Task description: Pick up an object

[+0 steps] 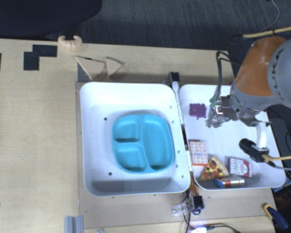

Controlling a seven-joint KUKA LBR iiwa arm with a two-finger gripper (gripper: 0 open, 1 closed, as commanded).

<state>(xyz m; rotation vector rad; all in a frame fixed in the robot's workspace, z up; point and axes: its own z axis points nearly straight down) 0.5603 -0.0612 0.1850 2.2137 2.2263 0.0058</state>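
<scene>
Blue tray (143,142) in left bin (94,106)

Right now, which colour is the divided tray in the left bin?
Light blue; the divided tray shows best in the camera view.

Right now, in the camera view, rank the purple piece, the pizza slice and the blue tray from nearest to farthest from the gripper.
Measured from the gripper:
1. Purple piece, just to its left, same bin.
2. Pizza slice, below it, near that bin's front.
3. Blue tray, in the left bin.
</scene>
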